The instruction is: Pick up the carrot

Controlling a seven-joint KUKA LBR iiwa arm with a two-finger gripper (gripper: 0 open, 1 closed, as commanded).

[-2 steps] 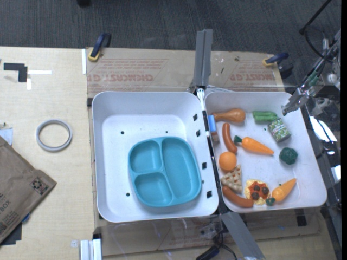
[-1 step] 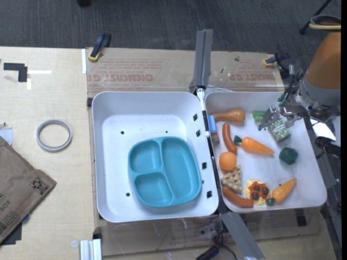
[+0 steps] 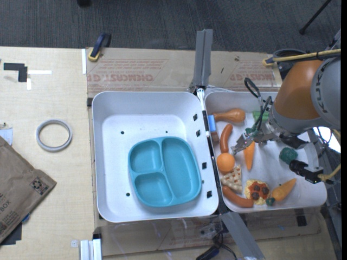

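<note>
Two carrot-like pieces lie in the right bin [image 3: 314, 199]. An orange carrot [image 3: 285, 189] with a green top rests near the front right corner, pointing up-right. A second slim orange tapered piece [image 3: 249, 156] sits near the bin's middle, tip toward the front. My gripper [image 3: 242, 143] hangs directly over the upper end of this tapered piece, touching or nearly touching it. The grey arm with its orange band [image 3: 297, 91] reaches in from the right and covers the bin's back right part.
The right bin also holds a butternut-shaped piece [image 3: 230, 115], a red sausage [image 3: 225, 137], an orange ball [image 3: 225, 161], a waffle [image 3: 232, 175], another sausage [image 3: 236, 197], a pizza slice [image 3: 256, 189] and a dark green piece [image 3: 288, 155]. A teal divided plate [image 3: 164, 171] lies in the left bin [image 3: 108, 145].
</note>
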